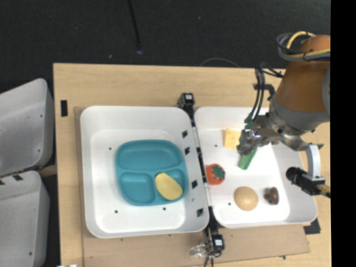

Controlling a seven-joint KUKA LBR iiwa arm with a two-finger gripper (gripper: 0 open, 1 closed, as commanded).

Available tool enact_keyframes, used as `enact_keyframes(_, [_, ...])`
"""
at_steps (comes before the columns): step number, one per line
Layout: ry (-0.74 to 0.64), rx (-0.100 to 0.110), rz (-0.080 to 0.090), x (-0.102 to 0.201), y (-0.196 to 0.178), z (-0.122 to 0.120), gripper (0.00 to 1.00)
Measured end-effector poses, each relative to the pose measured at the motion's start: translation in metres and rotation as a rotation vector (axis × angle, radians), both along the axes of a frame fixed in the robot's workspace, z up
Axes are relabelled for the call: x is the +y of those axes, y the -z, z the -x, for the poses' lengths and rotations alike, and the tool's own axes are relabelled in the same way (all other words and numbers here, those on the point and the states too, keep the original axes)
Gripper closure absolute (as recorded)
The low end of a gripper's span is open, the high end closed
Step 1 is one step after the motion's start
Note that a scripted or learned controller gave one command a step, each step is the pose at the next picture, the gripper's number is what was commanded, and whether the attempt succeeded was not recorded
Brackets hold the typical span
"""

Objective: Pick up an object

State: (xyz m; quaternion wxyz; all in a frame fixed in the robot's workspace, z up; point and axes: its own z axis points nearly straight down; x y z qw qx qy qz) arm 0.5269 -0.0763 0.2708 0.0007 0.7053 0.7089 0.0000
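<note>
Over the right bin (300,213) my hand (248,142) sits low, directly above a green stick-shaped object (246,159) that slants down from beneath it. I cannot tell how the hand is set, nor whether it has any grip on that green piece, because the wrist hides the contact. Around it lie other candidates: a yellow block (231,138) just left of the hand, a red tomato-like toy (216,173) near the dividing wall, a beige egg-shaped item (246,198) and a small dark brown lump (271,195) toward the near edge. Left bin (100,216) on the tabletop (67,82) carries a teal divided tray (142,160) with a yellow oval piece (168,186) in its near right compartment. I judge the pick as at the approach or grasp stage: nothing is visibly lifted, so closing and raising remain to be done.
</note>
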Motion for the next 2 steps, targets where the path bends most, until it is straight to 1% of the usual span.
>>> enact_keyframes(1, [0.000, 0.000, -0.001, 0.044, 0.011, 0.000, 1.00])
enact_keyframes(2, [-0.003, -0.001, -0.002, 0.092, 0.007, 0.000, 1.00])
